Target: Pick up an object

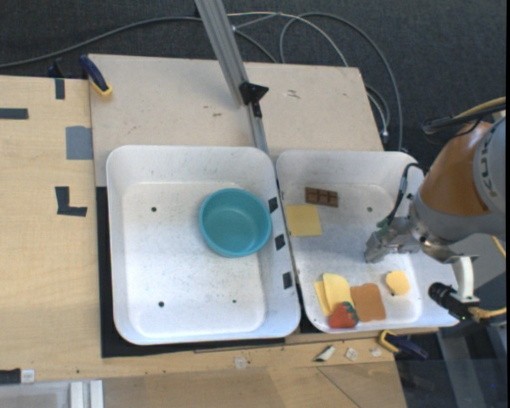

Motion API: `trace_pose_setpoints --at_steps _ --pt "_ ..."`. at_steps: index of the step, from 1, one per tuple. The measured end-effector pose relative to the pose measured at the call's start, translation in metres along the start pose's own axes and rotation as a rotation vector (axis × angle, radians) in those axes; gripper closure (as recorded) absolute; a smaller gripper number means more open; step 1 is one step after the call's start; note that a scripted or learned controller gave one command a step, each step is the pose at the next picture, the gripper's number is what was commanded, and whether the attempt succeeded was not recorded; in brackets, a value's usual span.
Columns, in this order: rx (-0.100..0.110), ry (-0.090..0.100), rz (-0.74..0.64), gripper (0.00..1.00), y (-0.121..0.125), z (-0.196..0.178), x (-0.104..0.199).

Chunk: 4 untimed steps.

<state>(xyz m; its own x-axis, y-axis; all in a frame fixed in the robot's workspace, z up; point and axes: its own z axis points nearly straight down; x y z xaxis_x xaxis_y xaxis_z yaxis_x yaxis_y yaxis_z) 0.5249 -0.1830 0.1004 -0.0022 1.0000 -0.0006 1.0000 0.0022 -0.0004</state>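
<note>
Camera view, inventory of contents and handling notes:

- Left shallow white plastic bin: holds one round teal plastic bowl, upright, near the bin's right wall. Judged light and stiff, with a smooth rim; a pinch across the rim wall looks the likeliest hold.
- Right shallow white plastic bin: holds several small toy food pieces.
- Small dark brown rectangular chocolate-like block: lies flat toward the far side of the right bin. Judged stiff and low, so there is little edge to grip.
- Flat pale yellow square slice: just beside the bin's left wall, near the brown block. Judged thin and hard to lift off the floor.
- Yellow wedge-shaped piece, flat orange-brown square slice and small red strawberry-like piece: clustered and touching at the near side. Crowding may hinder a clean grasp.
- Small rounded yellow lump: lies apart from the cluster, near the right wall. Judged light, firm and chunky enough to pinch across its sides; the best candidate, being nearest the hand.
- Grey two-finger hand: low over the right bin, just beside the yellow lump, with nothing seen in its hold; how wide it stands cannot be told.
- Pale wooden tabletop: carries both bins.
</note>
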Motion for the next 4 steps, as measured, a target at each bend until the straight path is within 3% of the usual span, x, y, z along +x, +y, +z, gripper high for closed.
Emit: trace_pose_setpoints --at_steps 2,4 --pt "-0.005 -0.001 0.000 1.00 0.007 -0.111 -0.005" --pt "0.001 0.002 -0.005 1.00 0.030 -0.103 0.098"
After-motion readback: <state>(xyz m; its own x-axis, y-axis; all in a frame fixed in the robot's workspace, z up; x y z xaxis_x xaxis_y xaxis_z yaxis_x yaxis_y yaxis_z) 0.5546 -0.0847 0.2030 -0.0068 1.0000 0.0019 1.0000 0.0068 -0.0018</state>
